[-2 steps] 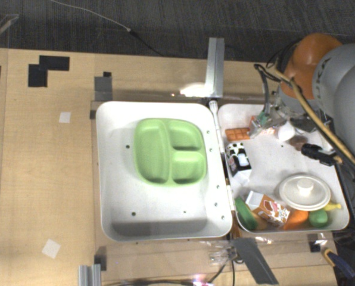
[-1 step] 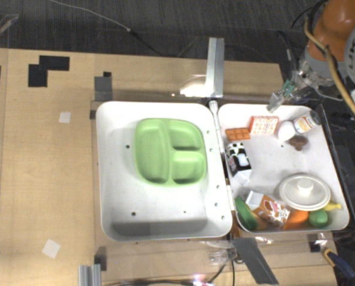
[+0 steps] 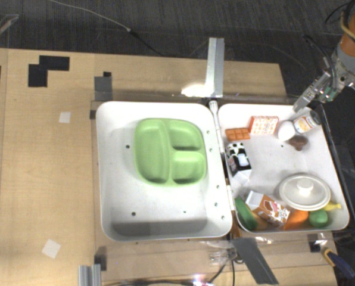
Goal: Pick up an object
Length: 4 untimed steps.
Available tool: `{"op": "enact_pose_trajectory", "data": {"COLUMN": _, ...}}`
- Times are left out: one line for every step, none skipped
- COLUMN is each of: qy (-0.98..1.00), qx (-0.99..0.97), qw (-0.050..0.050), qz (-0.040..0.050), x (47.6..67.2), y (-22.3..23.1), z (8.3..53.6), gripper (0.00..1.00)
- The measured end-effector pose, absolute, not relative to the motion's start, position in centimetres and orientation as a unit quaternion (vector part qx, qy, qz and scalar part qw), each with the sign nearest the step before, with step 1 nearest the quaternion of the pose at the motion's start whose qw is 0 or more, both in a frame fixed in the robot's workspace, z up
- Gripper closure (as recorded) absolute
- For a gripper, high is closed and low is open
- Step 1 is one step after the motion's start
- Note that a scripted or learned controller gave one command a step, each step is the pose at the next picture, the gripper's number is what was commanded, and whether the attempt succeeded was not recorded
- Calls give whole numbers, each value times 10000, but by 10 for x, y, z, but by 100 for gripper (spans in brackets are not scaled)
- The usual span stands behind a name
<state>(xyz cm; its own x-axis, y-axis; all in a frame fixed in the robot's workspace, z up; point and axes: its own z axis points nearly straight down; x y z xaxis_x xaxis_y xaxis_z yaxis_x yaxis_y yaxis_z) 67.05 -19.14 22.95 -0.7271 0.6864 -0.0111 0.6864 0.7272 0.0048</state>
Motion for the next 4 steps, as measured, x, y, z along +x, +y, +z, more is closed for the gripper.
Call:
{"op": "enact_pose_trajectory", "data": {"qy": 9249, "qx": 3802, "qw": 18, "qz": -3, "x": 609, "y": -207, "z": 173, "gripper": 100}}
{"op": "enact_pose_trajectory", "data": {"qy": 9084, "qx": 4180, "qw": 57, "qz": 27, "x": 669, "y": -139, "z": 218, "gripper": 100}}
{"op": "enact_pose_trajectory", "data": {"qy": 9731, "qx": 2303, "qw": 58, "qz": -7, "x": 640, "y": -200, "z": 241, "gripper": 100}}
{"op": "enact_pose_trajectory", "data": {"qy": 9914, "qx": 1310, "qw": 33, "qz": -1, "x": 602, "y": -205, "z": 178, "gripper": 100}}
